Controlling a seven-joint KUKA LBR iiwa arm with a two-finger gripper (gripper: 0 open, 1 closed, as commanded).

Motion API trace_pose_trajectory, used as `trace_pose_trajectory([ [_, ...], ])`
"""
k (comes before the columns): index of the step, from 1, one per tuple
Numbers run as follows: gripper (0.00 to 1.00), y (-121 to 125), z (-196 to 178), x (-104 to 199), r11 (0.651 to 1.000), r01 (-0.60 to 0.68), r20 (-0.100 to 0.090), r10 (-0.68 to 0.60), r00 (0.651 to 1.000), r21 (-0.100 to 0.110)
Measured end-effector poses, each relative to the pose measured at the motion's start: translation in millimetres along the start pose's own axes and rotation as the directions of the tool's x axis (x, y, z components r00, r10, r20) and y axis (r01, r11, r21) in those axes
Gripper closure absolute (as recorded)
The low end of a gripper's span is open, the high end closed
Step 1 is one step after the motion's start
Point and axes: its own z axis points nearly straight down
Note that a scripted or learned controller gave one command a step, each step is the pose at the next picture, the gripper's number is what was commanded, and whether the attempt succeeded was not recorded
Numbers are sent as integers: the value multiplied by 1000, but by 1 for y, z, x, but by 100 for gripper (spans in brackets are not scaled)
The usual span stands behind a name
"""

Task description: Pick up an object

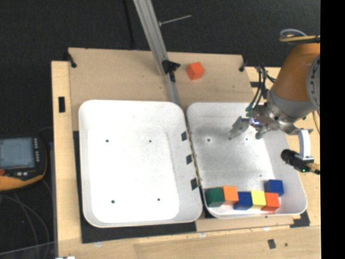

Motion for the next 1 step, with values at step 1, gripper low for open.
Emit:
trace_pose_trajectory([
  [1, 0, -47, -52, 13, 1000, -2, -1, 2, 1000, 2],
])
